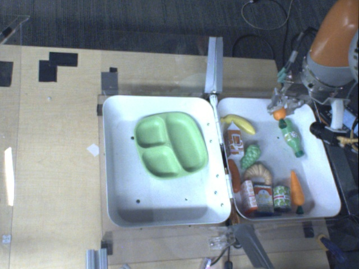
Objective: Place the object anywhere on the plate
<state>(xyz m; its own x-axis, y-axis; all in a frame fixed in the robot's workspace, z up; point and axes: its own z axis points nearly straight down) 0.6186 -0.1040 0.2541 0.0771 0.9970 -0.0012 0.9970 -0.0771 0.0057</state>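
Observation:
A green plate (170,143) with three compartments lies in the left bin (120,200). My gripper (280,104) hangs over the back of the right bin (325,203), near its far rim. A small orange object (279,115) sits right under the gripper's tip, and I cannot tell whether it is held. Just beside it, toward the front, lies a green bottle (291,137).
The right bin also holds a banana (239,123), a carton (234,141), a green leafy item (251,155), a bread-like piece (257,172), cans (263,197) and a carrot (297,190). A metal divider (213,66) stands between the bins at the back.

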